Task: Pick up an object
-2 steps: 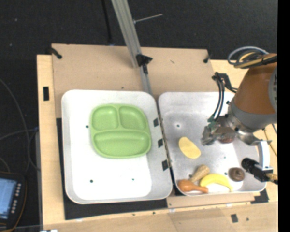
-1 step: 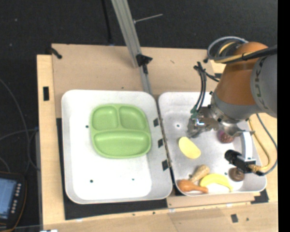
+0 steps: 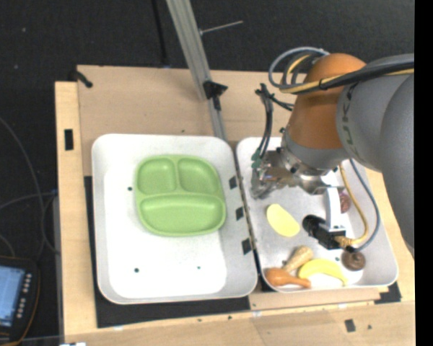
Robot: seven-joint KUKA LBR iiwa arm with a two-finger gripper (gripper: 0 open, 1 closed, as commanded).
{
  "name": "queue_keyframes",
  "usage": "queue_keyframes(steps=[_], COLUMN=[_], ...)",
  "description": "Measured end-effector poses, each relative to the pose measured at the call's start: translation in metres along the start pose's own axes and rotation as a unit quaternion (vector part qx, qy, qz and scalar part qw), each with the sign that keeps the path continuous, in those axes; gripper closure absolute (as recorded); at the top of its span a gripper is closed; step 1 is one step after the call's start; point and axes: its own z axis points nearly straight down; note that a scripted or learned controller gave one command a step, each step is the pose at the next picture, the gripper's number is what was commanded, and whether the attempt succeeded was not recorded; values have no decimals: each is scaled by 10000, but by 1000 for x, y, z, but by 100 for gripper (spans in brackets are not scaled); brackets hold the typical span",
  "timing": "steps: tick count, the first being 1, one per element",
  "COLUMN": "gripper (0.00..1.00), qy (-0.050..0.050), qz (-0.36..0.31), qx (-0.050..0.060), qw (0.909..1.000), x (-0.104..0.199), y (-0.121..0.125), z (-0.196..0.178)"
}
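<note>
Gripper (image 3: 263,182) low at far-left of right white bin (image 3: 390,265); jaw state cannot tell. Nearest target: pale yellow oval disc (image 3: 282,220), just near-right of gripper. Suggest: centre over disc, descend straight, avoid bin wall. Green divided plastic plate (image 3: 180,195) in left bin.

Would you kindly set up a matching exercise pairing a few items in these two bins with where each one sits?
Items:
1. green divided plate
2. pale yellow oval piece
3. banana
4. orange carrot

Places:
A. front edge of the right bin, at its left corner
B. middle of the left bin
C. front of the right bin, right of the carrot
D. centre of the right bin, just below the end effector

Pairs: 1-B, 2-D, 3-C, 4-A
</note>
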Motion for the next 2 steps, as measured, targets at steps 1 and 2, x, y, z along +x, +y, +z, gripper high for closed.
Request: queue_keyframes(steps=[1,2], gripper=[100,100], qy=[-3,-1], qz=[0,4], qx=[-2,1], qw=[10000,10000], x=[51,93], y=[20,30], z=[3,-2])
